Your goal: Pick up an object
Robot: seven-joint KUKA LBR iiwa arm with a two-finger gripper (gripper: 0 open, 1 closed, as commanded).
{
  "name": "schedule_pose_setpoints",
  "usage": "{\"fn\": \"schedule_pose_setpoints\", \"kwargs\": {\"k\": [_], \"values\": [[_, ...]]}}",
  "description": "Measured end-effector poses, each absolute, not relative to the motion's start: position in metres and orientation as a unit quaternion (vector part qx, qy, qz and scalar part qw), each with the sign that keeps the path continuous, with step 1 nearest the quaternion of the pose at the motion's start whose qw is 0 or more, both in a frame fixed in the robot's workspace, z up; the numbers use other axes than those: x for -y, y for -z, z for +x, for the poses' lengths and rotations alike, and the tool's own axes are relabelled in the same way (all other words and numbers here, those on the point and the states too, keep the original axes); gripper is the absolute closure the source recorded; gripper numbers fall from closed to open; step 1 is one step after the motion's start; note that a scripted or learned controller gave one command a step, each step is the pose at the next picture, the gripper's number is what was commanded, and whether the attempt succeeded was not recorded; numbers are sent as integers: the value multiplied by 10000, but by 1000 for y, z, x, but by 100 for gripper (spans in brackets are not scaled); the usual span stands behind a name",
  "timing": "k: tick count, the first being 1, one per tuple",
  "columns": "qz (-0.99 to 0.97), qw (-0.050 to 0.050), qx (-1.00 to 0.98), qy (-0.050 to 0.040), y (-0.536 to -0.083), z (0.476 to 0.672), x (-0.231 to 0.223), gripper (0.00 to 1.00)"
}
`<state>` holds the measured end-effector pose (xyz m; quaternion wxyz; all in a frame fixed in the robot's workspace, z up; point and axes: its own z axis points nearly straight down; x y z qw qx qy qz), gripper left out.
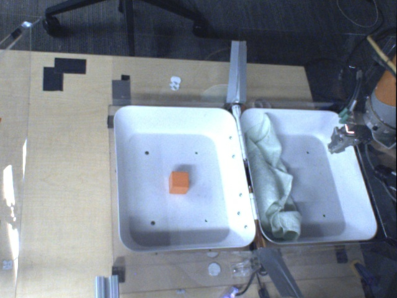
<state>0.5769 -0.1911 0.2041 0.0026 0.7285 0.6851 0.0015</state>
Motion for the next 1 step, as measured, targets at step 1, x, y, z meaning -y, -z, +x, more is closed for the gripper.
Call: {"fn": "schedule_pose_setpoints", "kwargs": {"k": [1], "values": [[8209,14,-5710,-7,-199,597,180,100]]}}
